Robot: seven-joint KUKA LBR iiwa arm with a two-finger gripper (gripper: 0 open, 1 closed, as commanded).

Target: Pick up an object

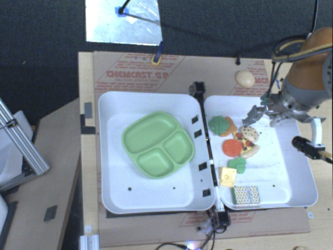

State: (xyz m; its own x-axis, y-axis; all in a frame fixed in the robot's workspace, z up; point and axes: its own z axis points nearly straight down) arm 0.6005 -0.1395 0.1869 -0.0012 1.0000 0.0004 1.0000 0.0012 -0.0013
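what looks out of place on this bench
A pale egg-shaped object sits on the cardboard behind the right bin, outside both bins, while the other small items lie inside that bin. Nothing looks spilled.

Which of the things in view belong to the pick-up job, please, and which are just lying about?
For the job:
end effector
orange round piece
green leafy piece
yellow block
small patterned box
right bin

Lying about:
green divided plate
left bin
beige egg-shaped thing on the cardboard
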